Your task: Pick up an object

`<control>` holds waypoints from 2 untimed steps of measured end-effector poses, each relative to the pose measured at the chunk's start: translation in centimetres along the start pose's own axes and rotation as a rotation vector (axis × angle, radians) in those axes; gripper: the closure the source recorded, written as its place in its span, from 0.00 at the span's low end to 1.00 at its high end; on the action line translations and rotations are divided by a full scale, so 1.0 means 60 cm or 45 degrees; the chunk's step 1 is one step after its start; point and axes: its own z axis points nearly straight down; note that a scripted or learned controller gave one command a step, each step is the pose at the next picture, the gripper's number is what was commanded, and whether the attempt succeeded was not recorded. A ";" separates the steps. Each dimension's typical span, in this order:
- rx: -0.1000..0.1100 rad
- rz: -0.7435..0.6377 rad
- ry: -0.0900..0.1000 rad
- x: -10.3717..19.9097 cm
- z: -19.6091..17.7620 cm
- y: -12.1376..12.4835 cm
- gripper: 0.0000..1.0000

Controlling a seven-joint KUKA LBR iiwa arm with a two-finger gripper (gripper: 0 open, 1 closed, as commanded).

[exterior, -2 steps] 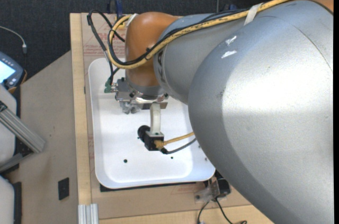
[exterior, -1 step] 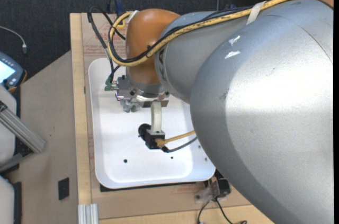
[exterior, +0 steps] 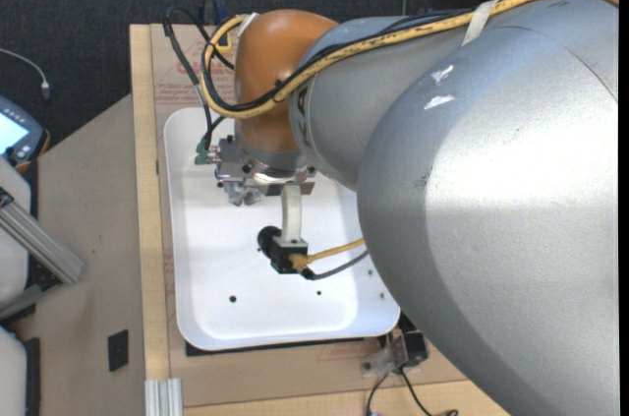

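My gripper (exterior: 241,190) hangs low over the far half of the white bin (exterior: 197,257), close to its floor. The grey arm with its orange band (exterior: 270,75) comes in from the right and hides the bin's right side and whatever lies there. A small green bit (exterior: 202,151) sticks out at the gripper's left side; I cannot tell whether it is a loose object or part of the robot. No loose object shows on the bare bin floor.
The bin floor in front of the gripper is bare white with two tiny dark dots (exterior: 233,298). The wooden bench (exterior: 147,208) frames the bin on the left. A small black piece (exterior: 118,350) lies on the bench at the front left.
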 end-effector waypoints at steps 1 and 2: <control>-0.001 0.001 0.001 0.001 -0.017 0.000 1.00; 0.000 -0.010 -0.005 -0.004 -0.062 0.040 1.00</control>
